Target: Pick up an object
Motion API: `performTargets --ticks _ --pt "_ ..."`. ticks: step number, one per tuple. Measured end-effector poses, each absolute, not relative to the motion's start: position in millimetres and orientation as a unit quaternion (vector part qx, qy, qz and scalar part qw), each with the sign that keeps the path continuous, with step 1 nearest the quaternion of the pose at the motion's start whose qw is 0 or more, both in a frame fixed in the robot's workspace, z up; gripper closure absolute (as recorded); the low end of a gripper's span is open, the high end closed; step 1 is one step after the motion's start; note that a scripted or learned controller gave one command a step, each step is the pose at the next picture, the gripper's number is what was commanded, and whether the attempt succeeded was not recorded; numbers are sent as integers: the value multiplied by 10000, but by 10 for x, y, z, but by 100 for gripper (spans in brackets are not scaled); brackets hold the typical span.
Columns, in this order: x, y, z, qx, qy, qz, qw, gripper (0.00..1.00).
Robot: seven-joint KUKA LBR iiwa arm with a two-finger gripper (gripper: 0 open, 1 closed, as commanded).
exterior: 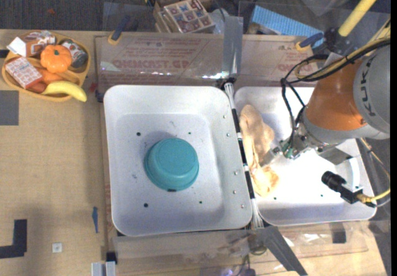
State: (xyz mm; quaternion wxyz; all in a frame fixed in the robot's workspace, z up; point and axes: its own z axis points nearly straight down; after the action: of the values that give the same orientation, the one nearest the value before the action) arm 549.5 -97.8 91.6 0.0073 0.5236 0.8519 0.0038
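Observation:
A teal bowl (172, 164) rests upside down in the middle of the left bin (124, 113). Along the left wall of the right bin (310, 197) lies a floppy tan object (254, 132), with a yellowish lump (264, 180) at its near end. My gripper (277, 152) reaches in from the right and is low in the right bin, its tip at the tan object's right edge. The view does not show anything held.
A yellow dish (43, 92) with an orange toy pumpkin, a banana and small boxes stands on the bench at the far left. Cardboard and clear panels line the back of both bins. The arm's orange band (332, 104) hangs over the right bin's far right part.

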Motion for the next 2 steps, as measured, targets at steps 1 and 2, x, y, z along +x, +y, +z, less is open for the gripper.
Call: performTargets --ticks 1,2 --pt "6229 -1049 912 5155 8569 30 68 0" --pt "5825 -1022 911 5361 8441 31 58 0"
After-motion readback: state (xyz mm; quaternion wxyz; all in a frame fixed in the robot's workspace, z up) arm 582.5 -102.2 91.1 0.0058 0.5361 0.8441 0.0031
